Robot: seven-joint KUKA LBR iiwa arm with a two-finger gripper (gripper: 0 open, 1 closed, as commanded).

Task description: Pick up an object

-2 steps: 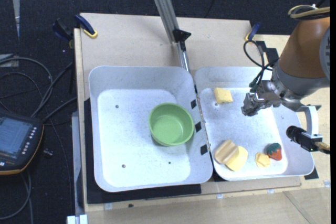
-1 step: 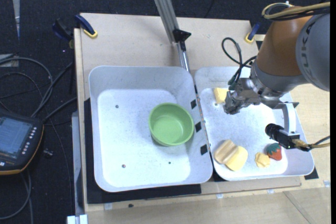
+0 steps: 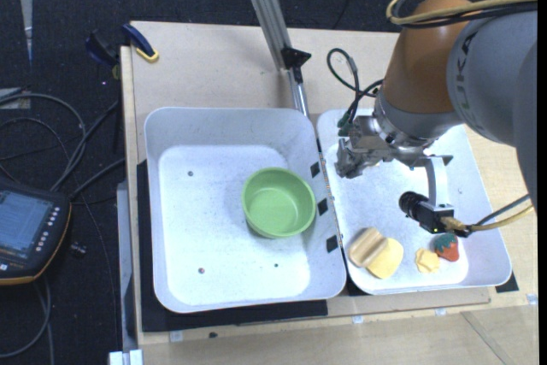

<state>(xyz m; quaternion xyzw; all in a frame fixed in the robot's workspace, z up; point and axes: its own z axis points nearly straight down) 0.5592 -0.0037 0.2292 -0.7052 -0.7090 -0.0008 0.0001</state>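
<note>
1. Camera view, left bin (image 3: 171,184) — a green bowl (image 3: 278,203) sits upright right of its centre, toward 3 o'clock.
2. Right bin (image 3: 487,265) — a pale yellow block (image 3: 376,252) lies at 6 o'clock; a small yellow piece (image 3: 427,261) and a red-and-green toy (image 3: 446,247) lie just beside each other at 5 o'clock.
3. The gripper (image 3: 350,160) hangs over this bin's 10 o'clock part, well apart from the objects — whether it is clenched or released, I cannot tell.

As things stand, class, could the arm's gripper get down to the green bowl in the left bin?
Probably yes. The green bowl sits open in the left bin with nothing over it; the gripper hangs just across the bins' shared edge.
</note>
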